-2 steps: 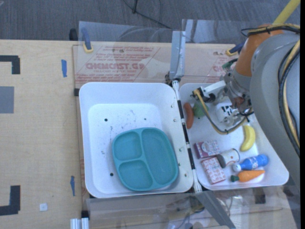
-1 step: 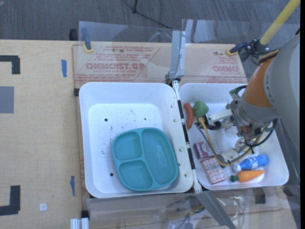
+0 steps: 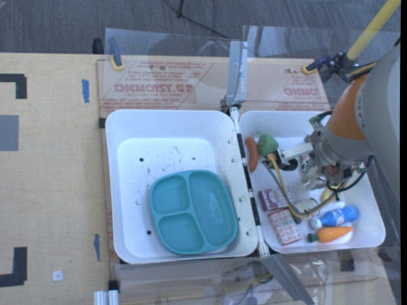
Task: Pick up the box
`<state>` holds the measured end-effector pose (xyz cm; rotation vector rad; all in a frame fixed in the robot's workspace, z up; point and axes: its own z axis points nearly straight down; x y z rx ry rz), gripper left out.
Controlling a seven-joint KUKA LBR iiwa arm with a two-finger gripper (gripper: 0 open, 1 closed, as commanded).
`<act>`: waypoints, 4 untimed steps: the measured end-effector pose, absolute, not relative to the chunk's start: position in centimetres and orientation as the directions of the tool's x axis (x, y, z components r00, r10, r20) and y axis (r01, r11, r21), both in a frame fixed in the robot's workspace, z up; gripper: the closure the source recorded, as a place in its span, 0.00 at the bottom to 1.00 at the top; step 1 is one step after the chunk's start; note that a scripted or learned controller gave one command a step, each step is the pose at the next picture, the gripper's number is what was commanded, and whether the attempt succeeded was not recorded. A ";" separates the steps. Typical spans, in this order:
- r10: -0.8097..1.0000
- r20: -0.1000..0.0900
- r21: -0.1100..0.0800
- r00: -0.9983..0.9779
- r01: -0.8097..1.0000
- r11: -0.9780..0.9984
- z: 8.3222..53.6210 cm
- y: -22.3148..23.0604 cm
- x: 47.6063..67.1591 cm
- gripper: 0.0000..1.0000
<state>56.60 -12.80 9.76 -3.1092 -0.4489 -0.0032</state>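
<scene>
The end effector (image 3: 316, 170) hangs over the middle of the right bin (image 3: 375, 234), at the end of the grey arm (image 3: 375, 107) with its orange band; whether it is spread or pressed together cannot be told from this angle. The box (image 3: 284, 226), small with a reddish patterned face, lies flat near the right bin's front edge, apart from the end effector, just behind it a second small packet (image 3: 272, 199). A blue bottle (image 3: 336, 217) and an orange carrot (image 3: 332, 234) rest to its right. The left bin (image 3: 127, 138) holds a teal divided plate (image 3: 193, 211). Both bins sit on the desk (image 3: 51, 189).
</scene>
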 end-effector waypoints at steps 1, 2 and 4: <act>0.521 0.000 0.000 0.853 0.521 -0.853 25.4 -7.8 56.3 1.00; 0.199 -0.003 -0.002 0.980 0.199 -0.980 25.7 -9.4 53.9 1.00; 0.476 0.000 -0.001 0.880 0.476 -0.880 9.1 -12.0 59.5 1.00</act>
